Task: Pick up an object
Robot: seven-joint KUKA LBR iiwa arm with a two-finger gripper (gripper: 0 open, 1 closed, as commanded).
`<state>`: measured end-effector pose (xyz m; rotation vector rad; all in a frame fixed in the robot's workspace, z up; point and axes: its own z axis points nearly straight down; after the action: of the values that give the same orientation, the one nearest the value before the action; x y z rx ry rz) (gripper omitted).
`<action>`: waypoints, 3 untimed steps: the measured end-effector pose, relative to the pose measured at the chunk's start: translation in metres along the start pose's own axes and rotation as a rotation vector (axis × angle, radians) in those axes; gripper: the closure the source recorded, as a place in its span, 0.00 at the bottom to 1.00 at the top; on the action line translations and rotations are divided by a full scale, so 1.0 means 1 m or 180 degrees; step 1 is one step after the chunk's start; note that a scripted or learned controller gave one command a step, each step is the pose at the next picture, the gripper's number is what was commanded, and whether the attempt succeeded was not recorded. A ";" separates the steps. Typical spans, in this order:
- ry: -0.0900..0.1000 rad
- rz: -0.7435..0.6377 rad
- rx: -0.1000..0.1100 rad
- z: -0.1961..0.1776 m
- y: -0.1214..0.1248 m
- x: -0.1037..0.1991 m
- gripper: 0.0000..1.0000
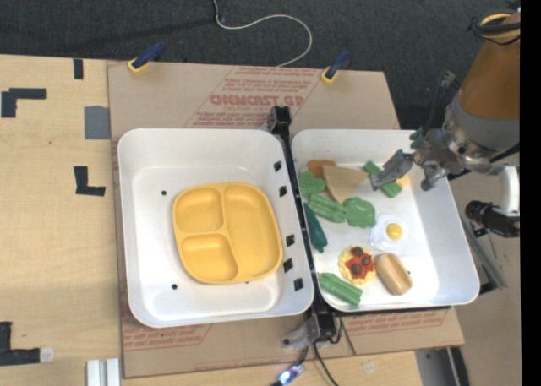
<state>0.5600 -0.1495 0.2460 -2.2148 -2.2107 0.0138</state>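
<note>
My gripper [408,170] hangs over the far right part of the right bin [448,291], open, with nothing between its fingers. Just under the left finger [387,171] lies a small green toy piece [382,180]. Toy food is spread across that bin: a tan wedge [341,182], green leafy pieces [338,207], a dark green pod [315,228], a fried egg [390,231], a small pizza [359,264], a hot dog bun [394,274] and a green piece [340,289] at the near edge.
The left bin [144,207] holds a yellow divided plate [226,232]. Both bins sit on a cardboard sheet [245,97] held by clamps. A white cable [262,25] loops behind it. The arm's orange band [494,72] rises at the right.
</note>
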 end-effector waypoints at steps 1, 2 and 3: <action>-0.0006 -0.0010 -0.0031 -0.005 0.002 0.000 0.00; -0.0004 -0.0013 -0.0016 0.054 0.011 0.005 0.00; -0.0004 -0.0010 -0.0016 0.101 0.012 0.003 0.00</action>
<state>0.5707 -0.1459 0.1448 -2.2146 -2.2173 0.0096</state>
